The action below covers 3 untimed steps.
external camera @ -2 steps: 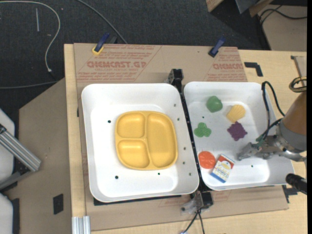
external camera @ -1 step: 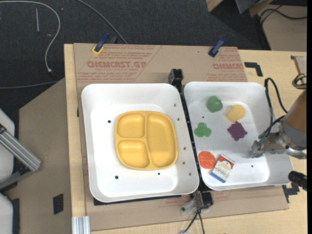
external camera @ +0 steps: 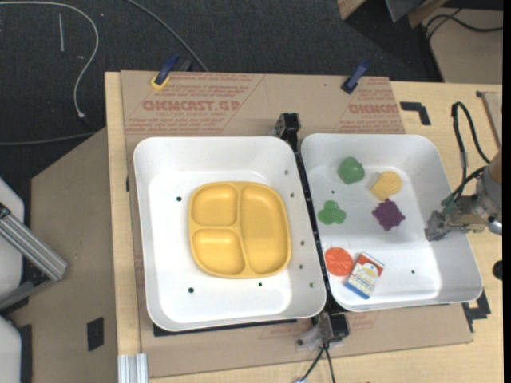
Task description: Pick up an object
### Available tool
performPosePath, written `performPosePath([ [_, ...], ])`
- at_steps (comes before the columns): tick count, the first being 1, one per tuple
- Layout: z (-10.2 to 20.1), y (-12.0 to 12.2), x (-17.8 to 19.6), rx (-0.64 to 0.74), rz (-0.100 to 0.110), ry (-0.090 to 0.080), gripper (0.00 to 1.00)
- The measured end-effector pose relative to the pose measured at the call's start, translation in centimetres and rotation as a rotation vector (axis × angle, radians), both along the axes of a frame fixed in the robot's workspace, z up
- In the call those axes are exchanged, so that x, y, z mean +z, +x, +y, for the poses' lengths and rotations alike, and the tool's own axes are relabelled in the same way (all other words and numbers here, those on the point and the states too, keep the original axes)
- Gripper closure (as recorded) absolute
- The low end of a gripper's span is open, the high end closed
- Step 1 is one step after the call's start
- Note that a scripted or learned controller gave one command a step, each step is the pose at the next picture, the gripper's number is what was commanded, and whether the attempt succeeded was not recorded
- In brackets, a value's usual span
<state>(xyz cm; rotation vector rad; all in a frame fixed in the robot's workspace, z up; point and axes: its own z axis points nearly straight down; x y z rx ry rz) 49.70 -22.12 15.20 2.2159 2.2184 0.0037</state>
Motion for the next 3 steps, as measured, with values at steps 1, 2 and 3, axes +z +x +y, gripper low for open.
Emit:
performPosePath([
  [1, -0.2, 0.2, 4.4, 0.0, 0.0, 0.0, 1.0],
  [2, 0.4, 0.1, 8.8, 0.001, 0.002, 0.001, 1.0],
  [3, 5.0, 1.8, 9.6, 0.005, 0.002, 0.003, 1.0],
])
